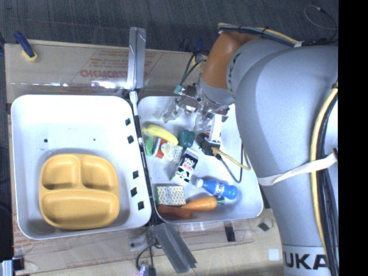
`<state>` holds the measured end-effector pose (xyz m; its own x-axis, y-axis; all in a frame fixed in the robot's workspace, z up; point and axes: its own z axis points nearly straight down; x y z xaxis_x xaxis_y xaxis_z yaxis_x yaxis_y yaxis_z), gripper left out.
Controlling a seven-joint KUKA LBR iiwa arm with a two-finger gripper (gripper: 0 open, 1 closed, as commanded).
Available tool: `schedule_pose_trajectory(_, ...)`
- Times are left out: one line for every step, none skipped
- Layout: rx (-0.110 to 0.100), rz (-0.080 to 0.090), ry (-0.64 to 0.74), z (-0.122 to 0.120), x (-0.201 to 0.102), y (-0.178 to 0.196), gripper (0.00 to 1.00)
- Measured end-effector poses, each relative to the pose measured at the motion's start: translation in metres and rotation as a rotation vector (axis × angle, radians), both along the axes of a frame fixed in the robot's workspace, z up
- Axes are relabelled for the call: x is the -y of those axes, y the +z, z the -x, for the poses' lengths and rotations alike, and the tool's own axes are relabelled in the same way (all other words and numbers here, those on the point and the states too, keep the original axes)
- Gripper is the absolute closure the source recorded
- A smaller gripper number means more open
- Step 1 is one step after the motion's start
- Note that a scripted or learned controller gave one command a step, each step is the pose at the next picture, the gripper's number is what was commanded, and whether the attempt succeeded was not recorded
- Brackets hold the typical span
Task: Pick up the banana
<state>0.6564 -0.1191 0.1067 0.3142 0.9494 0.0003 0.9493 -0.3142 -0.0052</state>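
Above banana (161,133), pincer (185,109) hovers (finger gap unclear).

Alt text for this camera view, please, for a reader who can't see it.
A grey arm's tool hangs over the right bin, just above a yellow banana lying among a carrot, a blue bottle and small packets. The left bin holds a yellow divided tray.
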Motion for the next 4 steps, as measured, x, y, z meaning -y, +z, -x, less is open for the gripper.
schedule_pose_trajectory(0.001,0.000,0.228,0.044,-0.025,-0.015,0.00)
schedule_pose_trajectory(0.003,0.000,0.282,0.077,-0.059,0.085,0.00)
schedule_pose_trajectory(-0.001,0.001,-0.003,0.080,-0.018,-0.015,0.00)
schedule_pose_trajectory(0.002,0.001,-0.009,0.047,-0.054,0.085,0.00)
